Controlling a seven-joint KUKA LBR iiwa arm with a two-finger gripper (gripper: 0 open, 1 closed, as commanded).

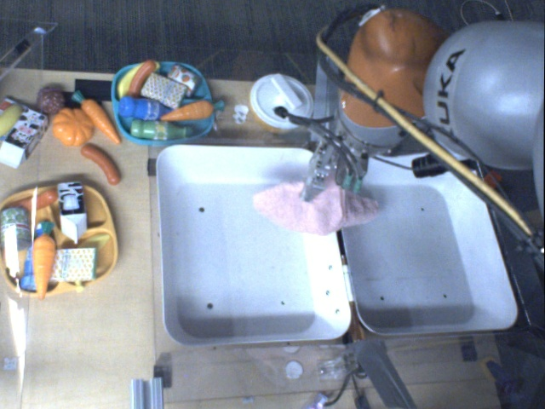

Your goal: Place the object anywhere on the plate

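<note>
Pink cloth (311, 211) drapes over the ridge between both bins, its top pinched in the gripper (328, 180)

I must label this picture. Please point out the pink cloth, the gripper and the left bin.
pink cloth (300, 211): camera view, its left half.
gripper (330, 186): camera view, between fingertips.
left bin (230, 262): camera view, bare floor.

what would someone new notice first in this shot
The big grey and orange arm reaching in from the right, its end effector down on a pink cloth draped across the seam between the two white bins. Then the blue bowl and yellow plate of toy food at left.
</note>
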